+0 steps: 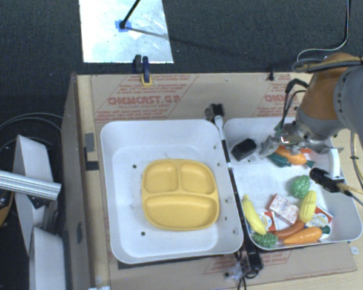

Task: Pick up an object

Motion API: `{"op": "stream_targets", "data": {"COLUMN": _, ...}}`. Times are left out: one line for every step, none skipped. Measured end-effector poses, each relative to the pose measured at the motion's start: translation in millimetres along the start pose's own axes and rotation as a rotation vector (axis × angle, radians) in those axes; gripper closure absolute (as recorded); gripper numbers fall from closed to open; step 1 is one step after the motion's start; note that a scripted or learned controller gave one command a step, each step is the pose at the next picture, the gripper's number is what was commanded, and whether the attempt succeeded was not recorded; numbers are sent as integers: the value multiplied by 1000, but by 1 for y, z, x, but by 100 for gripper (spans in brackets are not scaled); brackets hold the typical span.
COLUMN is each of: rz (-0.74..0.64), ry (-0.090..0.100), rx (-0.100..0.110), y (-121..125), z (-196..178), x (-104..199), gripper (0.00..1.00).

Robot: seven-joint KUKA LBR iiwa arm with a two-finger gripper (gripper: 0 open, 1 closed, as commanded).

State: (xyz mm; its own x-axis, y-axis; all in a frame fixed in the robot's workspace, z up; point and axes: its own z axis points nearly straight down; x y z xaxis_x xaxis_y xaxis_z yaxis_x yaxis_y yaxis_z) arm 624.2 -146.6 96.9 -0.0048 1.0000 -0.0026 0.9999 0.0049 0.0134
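Two shallow white bins sit side by side on the desk [166, 93], which is covered with printed brown cardboard. The left bin [119, 175] holds one thing: a yellow divided plate [179, 193] lying flat near its centre, with two small compartments toward 12 o'clock and one long compartment toward 6 o'clock.

The right bin [262, 179] holds all the loose pieces. A small black block [243, 148] lies at about 10 o'clock, close to the wall shared with the left bin. An orange toy with a teal end [289, 158] lies at about 1 o'clock. A green broccoli [301, 185] sits toward 3 o'clock, with a yellow corn cob [308, 205] just below it. A banana [253, 213] lies along the shared wall at 7 o'clock. A red-and-white packet [284, 209] rests between the banana and the corn. Along the 6 o'clock rim lie a leafy green piece [265, 240], a brown sausage [289, 230] and an orange carrot [304, 235], packed close together.

The grey arm [334, 103] reaches in from 3 o'clock. Its hand [272, 146] is low over the right bin's 12 o'clock end, between the black block and the orange toy and just beside the toy. Whether the hand is apart or together cannot be told, and nothing is visibly gripped in it.
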Motion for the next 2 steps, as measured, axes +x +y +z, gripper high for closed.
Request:
{"op": "stream_targets", "data": {"rz": 1, "ry": 0, "rx": 6, "y": 18, "z": -137, "x": -14, "gripper": 0}}
{"op": "stream_targets", "data": {"rz": 0, "ry": 3, "rx": 15, "y": 30, "z": -28, "x": 26, "gripper": 0}}
